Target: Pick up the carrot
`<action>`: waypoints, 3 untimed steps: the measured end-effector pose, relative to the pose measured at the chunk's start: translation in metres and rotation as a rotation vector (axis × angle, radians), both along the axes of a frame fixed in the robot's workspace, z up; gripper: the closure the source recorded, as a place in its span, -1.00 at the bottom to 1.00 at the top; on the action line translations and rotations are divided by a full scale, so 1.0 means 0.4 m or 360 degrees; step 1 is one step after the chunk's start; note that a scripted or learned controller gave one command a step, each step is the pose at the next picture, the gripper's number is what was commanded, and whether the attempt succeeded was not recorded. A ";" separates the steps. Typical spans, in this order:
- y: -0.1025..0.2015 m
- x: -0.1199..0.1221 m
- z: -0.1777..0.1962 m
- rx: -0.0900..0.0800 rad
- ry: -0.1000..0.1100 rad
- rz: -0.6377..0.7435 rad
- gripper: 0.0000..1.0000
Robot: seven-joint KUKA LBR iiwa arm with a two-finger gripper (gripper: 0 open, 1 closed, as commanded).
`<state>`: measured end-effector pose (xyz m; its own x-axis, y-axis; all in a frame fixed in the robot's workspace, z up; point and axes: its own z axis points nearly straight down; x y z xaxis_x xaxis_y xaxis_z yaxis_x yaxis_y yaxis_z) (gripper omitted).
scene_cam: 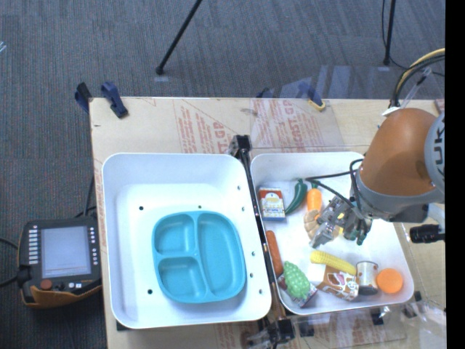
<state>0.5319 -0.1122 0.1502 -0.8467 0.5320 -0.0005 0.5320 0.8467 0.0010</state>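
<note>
A grey arm with a domed orange band lowers its metal pincer (340, 225) into the right-hand shallow white plastic bin (398, 247), close beside the small orange carrot with a green top (313, 198), which lies near the bin's middle, toward the worktop's far edge. Whether the pincer is spread or closed cannot be told, and nothing is seen in its hold. Around it crowd a curved green pepper (297, 193), a knobbly yellow corn cob (333, 259), a small printed carton (272, 202) and a smooth orange ball (390, 281). The left bin (123, 195) cradles a glossy blue compartment plate (198, 257), likely a drop-off.
</note>
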 end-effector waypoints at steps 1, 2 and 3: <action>-0.016 0.092 0.371 -0.0003 -0.0019 -0.0316 1.00; 0.045 0.032 -0.077 0.0003 0.0026 -0.0281 1.00; 0.125 0.217 0.098 0.0001 -0.0006 -0.0631 1.00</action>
